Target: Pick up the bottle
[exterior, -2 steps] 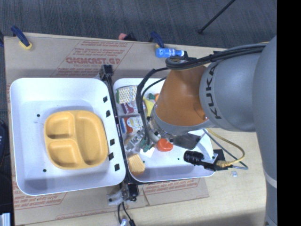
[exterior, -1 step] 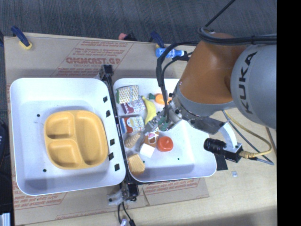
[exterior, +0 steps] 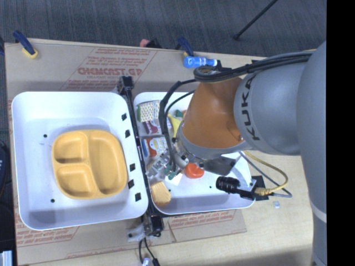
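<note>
Arm crowds cluttered right bin; left bin stands open around tray.

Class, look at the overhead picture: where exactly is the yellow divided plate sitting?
The yellow divided plate lies in the left white bin, toward its lower middle, across the central divider from the arm working over the right bin.

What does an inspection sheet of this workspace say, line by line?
Surface: bench with cardboard sheet under two white bins.
Job's things: bottle cannot be told apart among the items under the arm.
Clutter: yellow divided tray in left bin; packets, orange round piece and tan block in right bin.
Grippers: gripper low in right bin; fingers unclear.
Cables: black cables along the arm; yellow cable by black connector.
Surroundings: blue clamps at the bench edge; grey carpet.
</note>
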Action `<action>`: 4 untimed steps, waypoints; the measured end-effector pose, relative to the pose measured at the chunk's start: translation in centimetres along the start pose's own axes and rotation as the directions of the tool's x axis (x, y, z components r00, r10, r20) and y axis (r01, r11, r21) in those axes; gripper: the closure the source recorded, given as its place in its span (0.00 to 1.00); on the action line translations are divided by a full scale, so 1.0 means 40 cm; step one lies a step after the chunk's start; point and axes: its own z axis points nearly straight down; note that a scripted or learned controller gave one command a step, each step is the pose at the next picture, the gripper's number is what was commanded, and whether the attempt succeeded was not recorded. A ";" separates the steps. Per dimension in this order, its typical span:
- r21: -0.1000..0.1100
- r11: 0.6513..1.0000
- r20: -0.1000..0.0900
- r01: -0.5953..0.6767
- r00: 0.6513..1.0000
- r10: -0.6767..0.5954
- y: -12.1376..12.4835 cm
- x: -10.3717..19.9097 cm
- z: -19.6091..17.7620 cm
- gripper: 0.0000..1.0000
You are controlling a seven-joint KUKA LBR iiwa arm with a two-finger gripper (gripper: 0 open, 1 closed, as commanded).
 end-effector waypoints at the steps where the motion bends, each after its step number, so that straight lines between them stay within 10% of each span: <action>1: -0.003 0.991 0.003 -0.136 0.991 0.136 -0.079 -0.093 -0.222 1.00; 2: -0.003 0.998 0.003 -0.057 0.998 0.057 -0.113 -0.130 -0.288 1.00; 3: 0.000 1.000 0.000 -0.014 1.000 0.014 0.014 0.016 -0.040 1.00; 4: 0.002 0.973 0.000 -0.230 0.973 0.230 0.127 0.146 0.000 1.00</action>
